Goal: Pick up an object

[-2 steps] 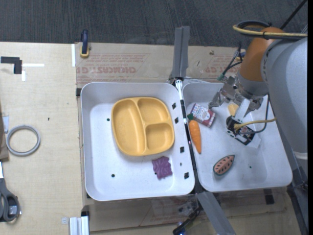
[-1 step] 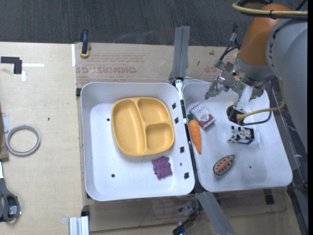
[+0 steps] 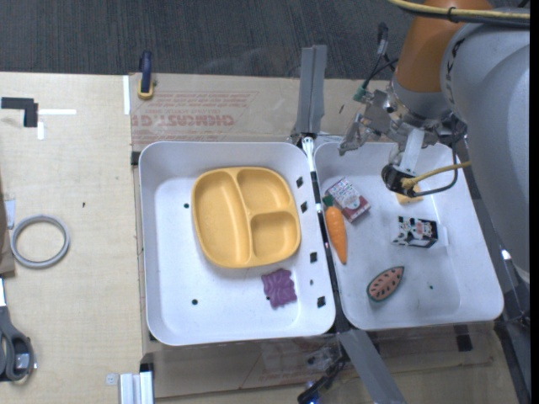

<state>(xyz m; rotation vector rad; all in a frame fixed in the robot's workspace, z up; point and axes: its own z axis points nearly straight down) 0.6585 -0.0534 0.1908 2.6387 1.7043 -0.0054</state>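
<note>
Single arm over two white bins on a pale desk (image 3: 76,183). The claw (image 3: 360,133) hangs at the far edge of the right bin (image 3: 446,289), near the divider between the bins. Whether it is released or clenched cannot be told, and nothing is seen in its grasp. It stands clear of the contents, which suggests a pose taken before a descent.

Four loose items lie in the right bin as candidates. These are a small red-and-white packet (image 3: 347,199), a toy carrot (image 3: 337,234), a black-and-white carton (image 3: 415,231) and an oval slice (image 3: 385,284). They are scattered apart, except that the packet and carrot almost touch.

The packet is nearest the claw and lies flat, turned askew to the bin walls. The carrot lies along the left wall with its long axis running far to near, thick end far and tip near. That wall may crowd a grasp. The slice slants from near-left to far-right.

The left bin (image 3: 168,293) holds a yellow divided plate (image 3: 247,217) and a purple piece (image 3: 279,287), both well away from the claw.
</note>
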